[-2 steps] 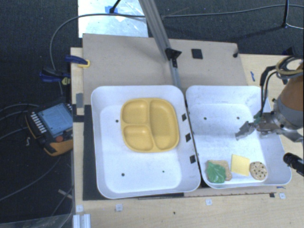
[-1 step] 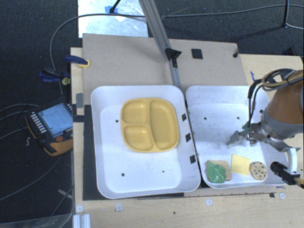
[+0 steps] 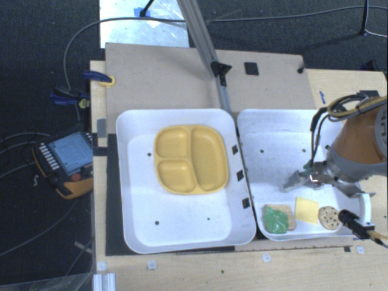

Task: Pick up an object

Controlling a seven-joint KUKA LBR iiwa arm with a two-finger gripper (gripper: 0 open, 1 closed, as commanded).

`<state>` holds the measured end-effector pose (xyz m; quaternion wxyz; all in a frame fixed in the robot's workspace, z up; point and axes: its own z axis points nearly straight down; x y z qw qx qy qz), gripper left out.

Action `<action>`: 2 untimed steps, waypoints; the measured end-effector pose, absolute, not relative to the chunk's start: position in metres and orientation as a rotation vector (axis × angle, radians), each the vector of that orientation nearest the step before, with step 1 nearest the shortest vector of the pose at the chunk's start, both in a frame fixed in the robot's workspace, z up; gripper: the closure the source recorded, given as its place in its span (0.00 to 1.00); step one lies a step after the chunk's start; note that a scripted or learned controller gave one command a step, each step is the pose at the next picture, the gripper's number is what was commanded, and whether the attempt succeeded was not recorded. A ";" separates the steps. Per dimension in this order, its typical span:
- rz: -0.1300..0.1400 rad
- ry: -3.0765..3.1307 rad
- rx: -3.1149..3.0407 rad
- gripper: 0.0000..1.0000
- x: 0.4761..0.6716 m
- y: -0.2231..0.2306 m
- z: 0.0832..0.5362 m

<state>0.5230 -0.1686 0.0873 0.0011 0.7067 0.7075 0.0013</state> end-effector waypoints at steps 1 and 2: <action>0.009 2.211 2.211 1.00 0.526 -0.170 0.100; 0.004 2.223 2.213 1.00 0.526 -0.169 0.143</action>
